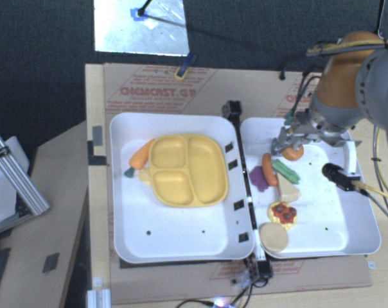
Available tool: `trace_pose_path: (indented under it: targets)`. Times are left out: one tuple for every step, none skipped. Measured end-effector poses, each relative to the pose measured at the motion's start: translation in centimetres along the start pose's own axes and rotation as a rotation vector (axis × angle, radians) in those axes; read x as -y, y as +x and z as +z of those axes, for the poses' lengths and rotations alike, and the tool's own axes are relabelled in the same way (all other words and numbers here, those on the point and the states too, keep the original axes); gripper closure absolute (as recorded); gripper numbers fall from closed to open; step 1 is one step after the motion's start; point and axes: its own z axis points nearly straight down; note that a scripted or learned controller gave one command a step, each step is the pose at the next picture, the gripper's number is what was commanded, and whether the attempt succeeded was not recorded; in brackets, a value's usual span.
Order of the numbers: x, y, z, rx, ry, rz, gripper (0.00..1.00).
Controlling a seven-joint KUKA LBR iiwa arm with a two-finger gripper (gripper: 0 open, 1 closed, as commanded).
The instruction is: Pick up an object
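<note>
**Two bins, one arm reaching down for a toy**

We see the gripper [289,145] low in the right bin [358,236], its jaws just over an orange piece [293,152]; their spread we cannot tell. We judge the grasp under way: next, close and lift.

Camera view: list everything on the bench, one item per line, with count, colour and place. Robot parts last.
bins: two, white, side by side on the bench
divided plate: one, yellow, left bin
carrot: one, orange, left bin, at the plate's left edge
hot dog: one, orange-red, right bin
purple piece: one, right bin, left of the hot dog
green piece: one, right bin
pizza slice: one, red and yellow, right bin
round cookie: one, tan, right bin's near corner
gripper: one, grey, over the right bin's far end
</note>
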Motion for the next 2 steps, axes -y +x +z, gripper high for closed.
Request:
trace_pose_path:
  targets:
    - [-0.2,0.0,-5.5,0.0,-0.002,-0.001,1.0]
    - [4.9,1.6,-5.6,-0.001,0.007,0.002,1.0]
